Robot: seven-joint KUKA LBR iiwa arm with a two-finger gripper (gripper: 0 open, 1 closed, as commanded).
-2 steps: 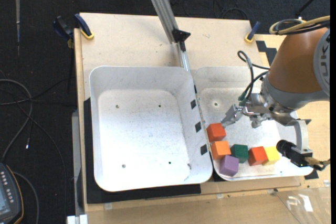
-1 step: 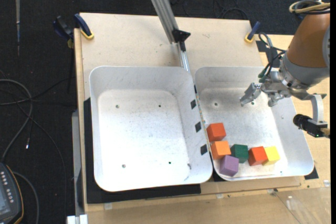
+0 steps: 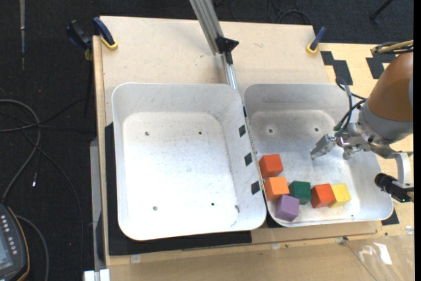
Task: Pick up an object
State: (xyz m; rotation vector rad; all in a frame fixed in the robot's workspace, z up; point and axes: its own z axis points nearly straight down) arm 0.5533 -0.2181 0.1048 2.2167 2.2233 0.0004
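Observation:
Several small blocks lie in the right bin (image 3: pixel 289 99) near its front edge: an orange-red block (image 3: pixel 271 164), an orange block (image 3: pixel 277 187), a purple block (image 3: pixel 287 206), a green block (image 3: pixel 301 191), a red block (image 3: pixel 322 195) and a yellow block (image 3: pixel 341 193). My gripper (image 3: pixel 334 145) hangs over the right side of this bin, above and behind the red and yellow blocks. Its fingers stand open with nothing between them.
The left bin (image 3: pixel 131 105) sits beside the right one, its raised wall between them. A slanted metal pole (image 3: pixel 200 0) runs from the top down to the bins' shared rear corner. Clamps (image 3: pixel 105 36) hold the board's far corners.

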